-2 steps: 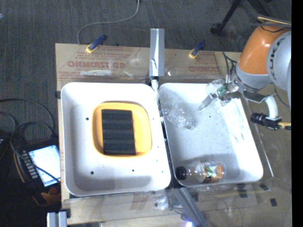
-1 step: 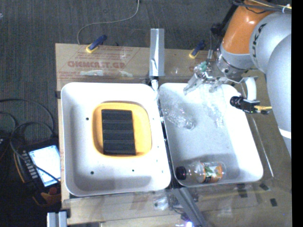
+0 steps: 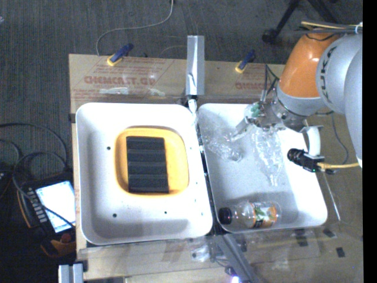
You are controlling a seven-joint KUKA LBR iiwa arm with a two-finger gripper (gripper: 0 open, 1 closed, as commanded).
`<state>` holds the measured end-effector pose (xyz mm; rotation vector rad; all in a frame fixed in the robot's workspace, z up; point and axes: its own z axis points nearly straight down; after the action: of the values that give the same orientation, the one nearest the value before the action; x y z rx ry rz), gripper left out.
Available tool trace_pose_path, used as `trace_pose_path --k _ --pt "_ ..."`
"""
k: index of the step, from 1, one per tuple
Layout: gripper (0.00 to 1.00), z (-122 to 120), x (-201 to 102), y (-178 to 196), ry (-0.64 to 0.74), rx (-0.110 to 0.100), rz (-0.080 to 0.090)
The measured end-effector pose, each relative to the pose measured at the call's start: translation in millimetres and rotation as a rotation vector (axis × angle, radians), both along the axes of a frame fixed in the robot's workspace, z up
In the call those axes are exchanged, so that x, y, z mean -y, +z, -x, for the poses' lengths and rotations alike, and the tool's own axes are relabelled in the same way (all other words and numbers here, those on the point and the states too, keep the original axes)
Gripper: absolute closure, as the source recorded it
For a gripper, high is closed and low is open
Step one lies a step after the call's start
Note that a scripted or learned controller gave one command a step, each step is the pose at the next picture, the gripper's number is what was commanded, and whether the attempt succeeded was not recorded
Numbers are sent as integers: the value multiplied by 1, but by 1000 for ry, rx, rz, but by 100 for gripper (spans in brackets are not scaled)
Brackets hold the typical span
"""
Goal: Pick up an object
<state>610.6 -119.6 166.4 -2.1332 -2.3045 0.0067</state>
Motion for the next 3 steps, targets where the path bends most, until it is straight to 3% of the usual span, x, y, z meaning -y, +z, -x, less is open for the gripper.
trace_pose_path --k 1,2,3 --pt "0 -9 66 -24 32 2 0" --pt "0 -24 104 9 -187 3 1" --pt "0 2 87 96 -31 4 3"
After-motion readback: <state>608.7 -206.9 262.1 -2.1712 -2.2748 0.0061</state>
